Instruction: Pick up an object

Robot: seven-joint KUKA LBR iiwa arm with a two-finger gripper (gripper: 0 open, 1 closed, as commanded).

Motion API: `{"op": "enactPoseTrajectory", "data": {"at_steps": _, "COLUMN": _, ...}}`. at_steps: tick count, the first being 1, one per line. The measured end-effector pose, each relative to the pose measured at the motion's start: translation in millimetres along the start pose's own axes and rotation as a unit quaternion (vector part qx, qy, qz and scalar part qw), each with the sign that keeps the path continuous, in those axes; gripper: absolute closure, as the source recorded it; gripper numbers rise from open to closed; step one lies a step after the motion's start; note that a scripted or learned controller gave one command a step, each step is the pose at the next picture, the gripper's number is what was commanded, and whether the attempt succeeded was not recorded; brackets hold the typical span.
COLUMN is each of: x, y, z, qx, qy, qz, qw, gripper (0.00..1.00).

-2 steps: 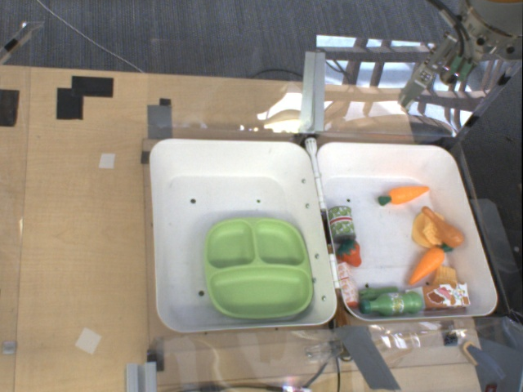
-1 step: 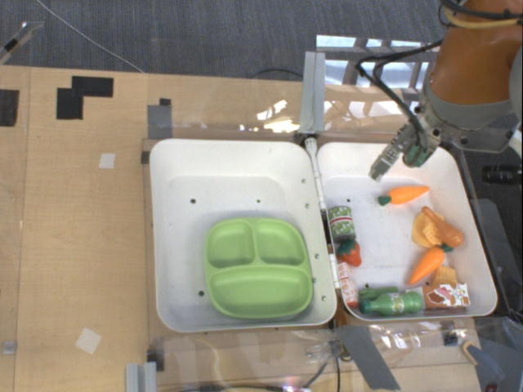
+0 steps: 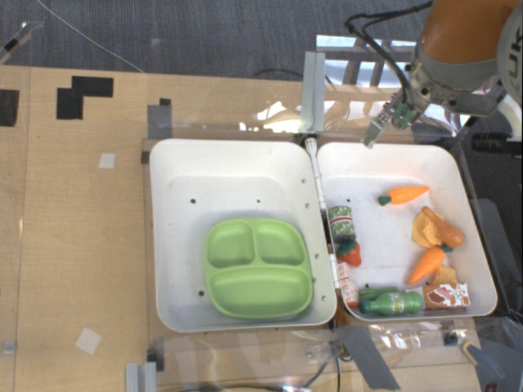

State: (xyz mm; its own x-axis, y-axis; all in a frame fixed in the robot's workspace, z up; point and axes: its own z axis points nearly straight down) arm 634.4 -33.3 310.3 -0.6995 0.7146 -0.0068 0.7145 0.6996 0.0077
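Observation:
My gripper (image 3: 386,129) hangs above the back rim of the right bin (image 3: 458,166), near its far left corner, open with nothing between its fingers. In that bin lie an orange carrot (image 3: 404,194), a second carrot (image 3: 426,264), a tan pastry-like piece (image 3: 435,229), a green bottle (image 3: 391,302) on its side, a small red and white carton (image 3: 447,296), a green-labelled can (image 3: 339,221), a strawberry (image 3: 350,254) and a red packet (image 3: 347,286). The nearest of these, the first carrot, is well below the gripper in the view.
The left bin (image 3: 176,186) holds a green divided plate (image 3: 257,266). A grey metal post (image 3: 313,92) and rails stand behind the bins. Wooden bench top (image 3: 73,219) stretches to the left.

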Motion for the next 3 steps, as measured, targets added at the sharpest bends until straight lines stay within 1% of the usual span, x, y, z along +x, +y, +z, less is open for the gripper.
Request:
{"op": "enactPoseTrajectory", "data": {"at_steps": 1, "x": -4.9, "y": 31.7, "z": -89.0, "qx": -0.001, "qy": -0.001, "qz": 0.112, "qw": 0.9937, "gripper": 1.00}}
{"op": "enactPoseTrajectory", "data": {"at_steps": 2, "x": 57.6, "y": -7.4, "z": 39.0, "qx": 0.006, "qy": 0.004, "qz": 0.181, "qw": 0.9835, "gripper": 1.00}}
{"op": "enactPoseTrajectory", "data": {"at_steps": 3, "x": -5.6, "y": 27.6, "z": -47.3, "qx": -0.001, "qy": -0.001, "qz": 0.157, "qw": 0.9875, "gripper": 1.00}}
